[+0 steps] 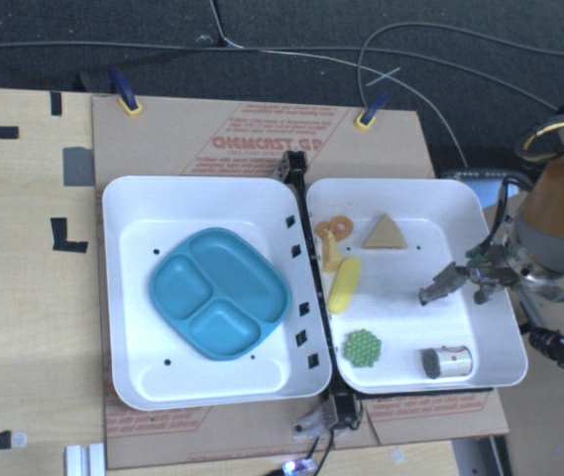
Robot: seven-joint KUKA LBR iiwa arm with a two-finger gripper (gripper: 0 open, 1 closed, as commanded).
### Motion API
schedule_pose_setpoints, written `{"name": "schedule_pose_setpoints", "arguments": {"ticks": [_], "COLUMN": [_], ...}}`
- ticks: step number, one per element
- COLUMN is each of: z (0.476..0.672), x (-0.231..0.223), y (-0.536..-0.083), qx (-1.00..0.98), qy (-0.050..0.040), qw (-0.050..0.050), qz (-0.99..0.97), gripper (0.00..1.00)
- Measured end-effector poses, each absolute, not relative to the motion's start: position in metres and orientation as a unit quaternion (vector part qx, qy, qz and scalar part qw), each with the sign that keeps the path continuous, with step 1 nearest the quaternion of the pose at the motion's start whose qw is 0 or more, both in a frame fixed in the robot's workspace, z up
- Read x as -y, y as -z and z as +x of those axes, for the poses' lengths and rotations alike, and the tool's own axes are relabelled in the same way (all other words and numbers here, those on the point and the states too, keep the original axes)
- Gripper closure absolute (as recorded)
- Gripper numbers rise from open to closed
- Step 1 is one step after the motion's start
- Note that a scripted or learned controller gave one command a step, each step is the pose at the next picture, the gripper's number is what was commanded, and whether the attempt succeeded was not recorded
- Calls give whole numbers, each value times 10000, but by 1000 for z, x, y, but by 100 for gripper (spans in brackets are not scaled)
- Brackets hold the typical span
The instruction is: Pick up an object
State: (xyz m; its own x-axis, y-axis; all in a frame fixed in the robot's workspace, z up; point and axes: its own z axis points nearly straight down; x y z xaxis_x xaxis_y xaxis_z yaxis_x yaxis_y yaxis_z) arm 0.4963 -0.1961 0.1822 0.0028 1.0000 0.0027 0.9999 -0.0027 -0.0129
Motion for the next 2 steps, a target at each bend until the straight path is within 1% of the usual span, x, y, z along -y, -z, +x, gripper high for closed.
{"name": "schedule_pose_setpoints", "arguments": {"ticks": [1,2], "z": [499,499], "x": [196,204], "y": [-188,-139], "qx": [7074,7073], "qy": [-7,-17], "qw": [7,23], "qz": [-7068,-7069], "gripper": [0,0]}}
